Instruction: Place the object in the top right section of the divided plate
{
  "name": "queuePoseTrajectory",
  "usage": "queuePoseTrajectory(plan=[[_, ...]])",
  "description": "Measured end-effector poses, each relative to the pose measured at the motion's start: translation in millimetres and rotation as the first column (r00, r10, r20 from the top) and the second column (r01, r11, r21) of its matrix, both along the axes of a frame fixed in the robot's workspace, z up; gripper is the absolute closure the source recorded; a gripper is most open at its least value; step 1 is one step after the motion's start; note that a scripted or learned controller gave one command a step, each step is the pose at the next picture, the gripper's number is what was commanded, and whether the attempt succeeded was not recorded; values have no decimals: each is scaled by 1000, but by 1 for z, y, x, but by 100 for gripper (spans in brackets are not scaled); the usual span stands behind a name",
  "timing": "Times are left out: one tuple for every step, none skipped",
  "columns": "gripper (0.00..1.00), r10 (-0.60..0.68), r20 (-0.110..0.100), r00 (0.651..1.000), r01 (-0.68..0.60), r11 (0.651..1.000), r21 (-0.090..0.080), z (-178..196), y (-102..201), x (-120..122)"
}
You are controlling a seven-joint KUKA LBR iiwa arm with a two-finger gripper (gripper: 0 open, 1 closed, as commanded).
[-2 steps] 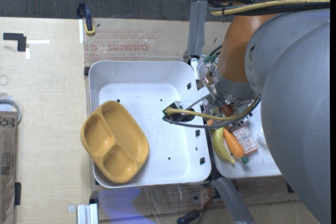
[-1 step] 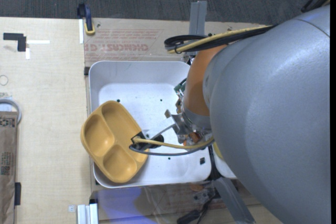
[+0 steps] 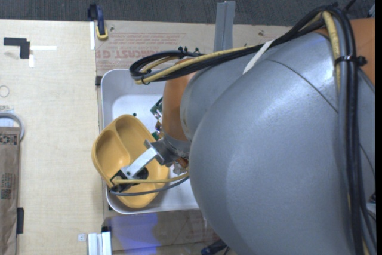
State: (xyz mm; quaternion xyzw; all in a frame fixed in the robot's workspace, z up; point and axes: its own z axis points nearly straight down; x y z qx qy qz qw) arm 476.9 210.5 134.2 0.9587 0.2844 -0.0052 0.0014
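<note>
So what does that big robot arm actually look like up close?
The arm is a bulky, rounded shell in smooth, glossy grey, with an orange band towards its wrist end. A bundle of black and yellow cables loops out along it, and more black cables, strapped together, run over its side.

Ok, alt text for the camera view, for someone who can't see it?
The grey arm reaches in from the right over a white bin, covering much of it. A yellow divided plate lies in that bin, partly hidden under the arm's end.
</note>
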Motion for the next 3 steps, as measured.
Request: queuePoseTrajectory(plan=[[100,109,9,994,-109,994,7,-40,-49,31],[100,276,-1,961,-276,961,3,-21,11,29],[100,347,7,938,-347,938,5,-44,18,2]])
